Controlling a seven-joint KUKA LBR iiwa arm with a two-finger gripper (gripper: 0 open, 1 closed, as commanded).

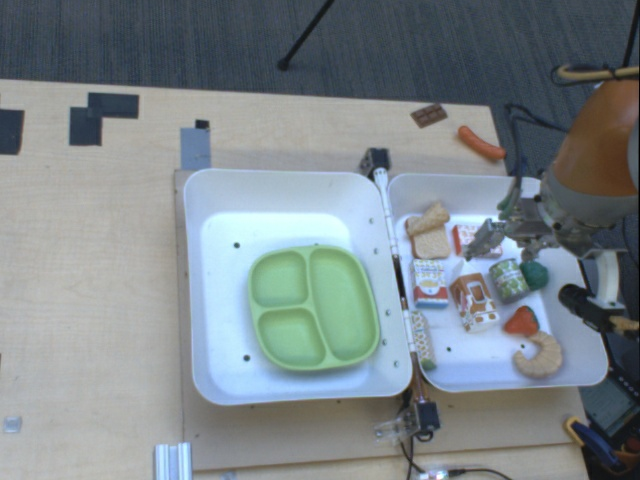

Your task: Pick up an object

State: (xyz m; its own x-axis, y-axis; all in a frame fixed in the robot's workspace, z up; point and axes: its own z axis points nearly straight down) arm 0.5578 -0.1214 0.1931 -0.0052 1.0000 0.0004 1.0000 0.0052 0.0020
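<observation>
The big grey arm with the orange band (600,138) comes in from three o'clock and hangs over the right white bin (590,373). Its gripper (490,238) points toward nine o'clock, low above the toys. I cannot tell how wide it is, and nothing sits in its grip that I can see.

The right bin is full of little toy foods. Two slices of toy bread (431,230) lie at eleven o'clock. A red and white packet (466,238) sits just beside the gripper. A small carton (431,282) and a brown box (474,301) are in the middle. A green can (509,279) and a dark green ball (535,273) are at three o'clock. A red wedge (521,320) and a croissant (538,356) lie at five o'clock.

The left white bin (215,268) holds a green plate with three parts (313,308). A toy hot dog (481,143) lies on the bench at one o'clock
</observation>
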